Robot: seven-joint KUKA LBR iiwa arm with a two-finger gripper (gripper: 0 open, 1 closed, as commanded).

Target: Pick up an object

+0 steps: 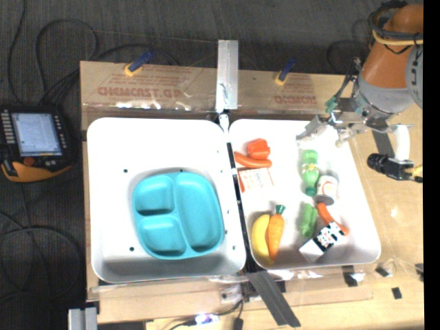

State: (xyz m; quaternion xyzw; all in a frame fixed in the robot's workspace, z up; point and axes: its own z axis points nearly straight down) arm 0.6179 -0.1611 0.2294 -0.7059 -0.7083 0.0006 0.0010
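The right bin (364,212) holds several toy foods. A red pepper (258,147) lies at its far left over an orange piece (251,161), with a small printed card (256,179) just below. Two green items (309,161) and a white-and-red round piece (327,186) sit mid-right. At the front are a yellow banana (260,234), a carrot (275,229), a green pickle (307,218) and a black-and-white block (327,238). My gripper (323,130) hangs over the bin's far right corner, open, with nothing between its fingers, above and apart from the green items.
The left bin (110,157) holds a teal divided tray (179,214). A metal post (227,74) stands behind the seam between the bins. A handheld pendant (34,143) lies on the floor at the left. The arm's orange band (395,53) is at the upper right.
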